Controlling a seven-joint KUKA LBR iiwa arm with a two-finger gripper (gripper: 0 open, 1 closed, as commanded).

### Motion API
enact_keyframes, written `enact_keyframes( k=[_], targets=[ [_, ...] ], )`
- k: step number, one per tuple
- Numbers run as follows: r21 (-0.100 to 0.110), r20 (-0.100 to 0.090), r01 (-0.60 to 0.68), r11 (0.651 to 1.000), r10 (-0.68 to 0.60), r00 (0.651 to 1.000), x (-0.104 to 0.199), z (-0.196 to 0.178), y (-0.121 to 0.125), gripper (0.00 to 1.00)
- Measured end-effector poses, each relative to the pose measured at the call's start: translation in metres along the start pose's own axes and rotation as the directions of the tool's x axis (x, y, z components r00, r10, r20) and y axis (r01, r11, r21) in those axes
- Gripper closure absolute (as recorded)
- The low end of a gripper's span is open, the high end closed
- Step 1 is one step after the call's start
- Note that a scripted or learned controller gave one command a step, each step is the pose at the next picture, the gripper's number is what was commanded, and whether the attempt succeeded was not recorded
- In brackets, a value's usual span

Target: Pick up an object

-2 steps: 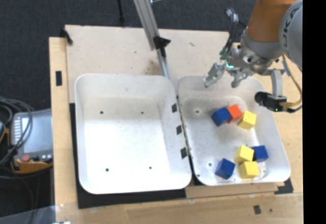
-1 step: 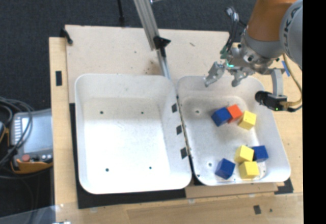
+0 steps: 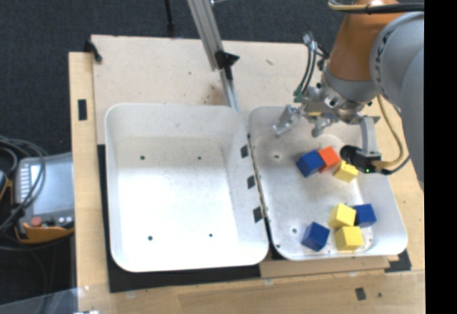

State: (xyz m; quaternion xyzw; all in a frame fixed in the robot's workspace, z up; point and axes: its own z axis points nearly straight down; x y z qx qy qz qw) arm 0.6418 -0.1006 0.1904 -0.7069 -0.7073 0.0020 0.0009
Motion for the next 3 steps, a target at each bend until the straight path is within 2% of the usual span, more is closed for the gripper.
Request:
enact_keyframes(
  k=[1,2,3],
  targets=[
    [0.002,0.000,-0.003,1.000,0.003,1.000,0.004,0.061,-0.006,0.00],
    [-0.002,0.001,-0.004,1.000,0.004,1.000,0.002,0.095,-0.006,0.00],
    [-0.009,-0.001,-0.010,1.000,0.010,1.000,0.001,0.081,-0.004,1.00]
  ],
)
